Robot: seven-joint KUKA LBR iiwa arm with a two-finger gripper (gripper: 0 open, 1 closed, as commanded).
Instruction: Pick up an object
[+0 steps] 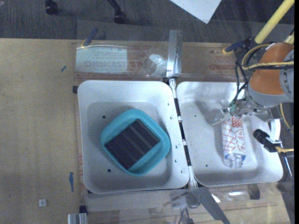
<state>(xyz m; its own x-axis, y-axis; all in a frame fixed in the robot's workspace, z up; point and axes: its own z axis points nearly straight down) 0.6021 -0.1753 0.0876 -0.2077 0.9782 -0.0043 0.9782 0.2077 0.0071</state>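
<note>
The object nearest the gripper [237,109] is a clear plastic bottle with a red-and-white patterned label [233,141], lying on its side on the floor of the right-hand shallow white bin [205,164], toward that bin's right half. Its long axis runs nearly straight up and down the camera view, tilted only slightly. The rounded clear end points toward the near edge of the bin; the far end sits directly under the wrist of the grey arm with the orange band [270,76], and which end carries the cap cannot be determined at this resolution. The gripper appears to be at the bottle's far end, but the wrist body hides the jaws, so their state cannot be told. Several risks follow. A grasp taken at the extreme end of a long, smooth cylinder is likely to let the bottle pivot downward or slip out during the lift. A thin-walled empty bottle may also buckle and squirt sideways under closing force. The bottle could roll toward the bin's right wall if it is nudged. The left-hand white bin [88,125] holds a teal plastic tray carrying a dark ribbed square block [135,141], well apart from the gripper.
</note>
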